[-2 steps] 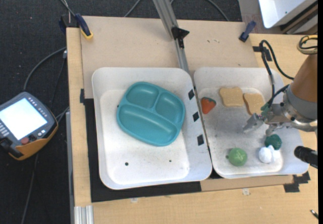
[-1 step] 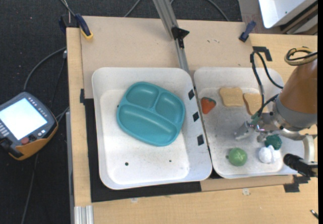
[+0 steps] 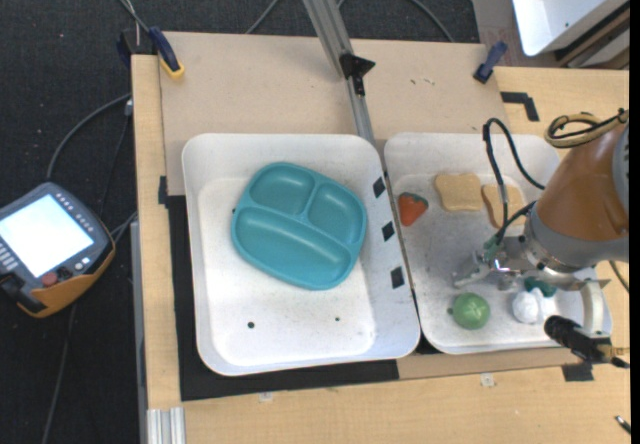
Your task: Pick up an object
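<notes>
The right bin (image 3: 440,332) holds a green round fruit (image 3: 470,310) near its front edge and a small white object (image 3: 525,308) just right of that. A red-orange piece (image 3: 412,207) lies at the bin's left wall. Two tan bread-like slices (image 3: 458,192) (image 3: 500,200) sit towards the back. My gripper (image 3: 482,272) hangs low over the bin's middle, just above and behind the green fruit and left of the white object. Nothing is visibly held in it. The arm's orange band (image 3: 590,197) covers the bin's right side.
The left bin (image 3: 215,332) carries a teal divided plate (image 3: 298,224). A slanted metal pole (image 3: 330,22) runs down to the gap between the bins. Black cables (image 3: 495,147) loop over the right bin's back. Blue clamps (image 3: 165,52) (image 3: 490,60) sit on the bench's far corners.
</notes>
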You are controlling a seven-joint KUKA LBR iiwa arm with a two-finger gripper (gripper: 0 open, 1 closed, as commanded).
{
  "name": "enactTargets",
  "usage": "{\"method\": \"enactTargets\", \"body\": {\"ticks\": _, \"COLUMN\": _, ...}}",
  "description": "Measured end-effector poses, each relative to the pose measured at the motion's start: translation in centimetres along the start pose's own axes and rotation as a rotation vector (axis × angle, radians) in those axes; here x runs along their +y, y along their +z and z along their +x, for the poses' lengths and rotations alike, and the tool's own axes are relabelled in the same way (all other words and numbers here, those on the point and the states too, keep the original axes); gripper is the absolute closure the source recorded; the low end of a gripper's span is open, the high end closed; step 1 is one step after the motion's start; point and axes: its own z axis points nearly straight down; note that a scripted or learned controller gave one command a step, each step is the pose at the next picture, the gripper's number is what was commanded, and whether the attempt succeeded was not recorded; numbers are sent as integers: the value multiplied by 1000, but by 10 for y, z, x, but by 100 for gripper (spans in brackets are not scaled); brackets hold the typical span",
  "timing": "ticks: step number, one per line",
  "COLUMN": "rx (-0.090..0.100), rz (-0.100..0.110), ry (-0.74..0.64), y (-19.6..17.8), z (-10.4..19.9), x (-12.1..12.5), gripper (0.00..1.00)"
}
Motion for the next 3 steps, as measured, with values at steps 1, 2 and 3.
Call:
{"method": "enactTargets", "body": {"ticks": 1, "rx": -4, "rz": -7, "ry": 1, "y": -13, "z": -1, "x": 2, "gripper": 100}}
{"method": "enactTargets", "body": {"ticks": 2, "rx": -2, "rz": -4, "ry": -2, "y": -57, "z": 4, "x": 3, "gripper": 100}}
{"method": "enactTargets", "body": {"ticks": 3, "rx": -3, "rz": -5, "ry": -2, "y": -105, "z": 4, "x": -4, "gripper": 100}}
